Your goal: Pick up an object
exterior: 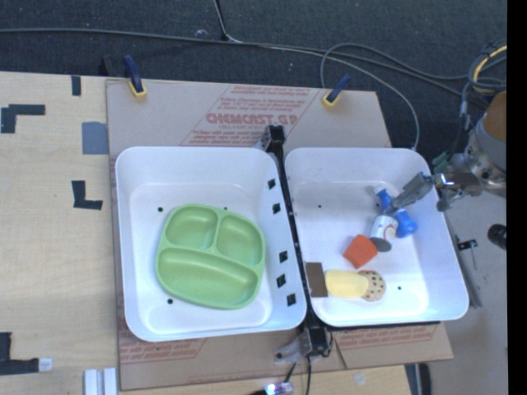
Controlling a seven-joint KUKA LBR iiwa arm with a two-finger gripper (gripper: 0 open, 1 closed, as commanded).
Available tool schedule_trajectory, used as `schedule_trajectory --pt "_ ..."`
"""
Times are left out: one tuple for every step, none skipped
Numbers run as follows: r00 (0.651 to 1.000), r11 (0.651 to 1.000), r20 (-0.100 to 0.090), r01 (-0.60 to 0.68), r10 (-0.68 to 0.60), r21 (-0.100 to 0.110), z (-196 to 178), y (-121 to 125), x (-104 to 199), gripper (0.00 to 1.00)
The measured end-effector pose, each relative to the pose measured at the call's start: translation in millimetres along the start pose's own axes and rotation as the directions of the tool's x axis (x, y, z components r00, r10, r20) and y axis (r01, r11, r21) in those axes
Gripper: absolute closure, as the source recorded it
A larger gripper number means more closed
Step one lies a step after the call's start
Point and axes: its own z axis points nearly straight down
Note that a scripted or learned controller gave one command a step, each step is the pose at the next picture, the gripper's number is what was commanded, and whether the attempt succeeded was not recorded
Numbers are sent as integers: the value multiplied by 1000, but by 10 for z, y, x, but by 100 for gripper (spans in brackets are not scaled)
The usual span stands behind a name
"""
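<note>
Gripper [409,194] reaches in over the right bin [329,164] near its right rim, upper half. Can't tell if jaws are open or closed; the grey finger is too blurred, nothing seen held between them. Just beside its tip sits a blue & white toy [390,216], touching or nearly so, can't say which. Orange-red block [360,251] lies left-below the toy, mid bin. Yellow piece w/ speckled cookie end [354,285] lies along the bin's front edge, by a brown strip [314,279] at the front-left corner. Left bin [140,171] holds a green divided plate [212,256], centre-front
</note>
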Motion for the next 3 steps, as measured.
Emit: schedule_trajectory --pt "1000 1000 -1 -1 1 4 451 -34 -46 0" --pt "1000 1000 -1 1 -1 4 907 -54 25 0" --pt "1000 1000 -1 1 -1 4 1380 14 27 0"
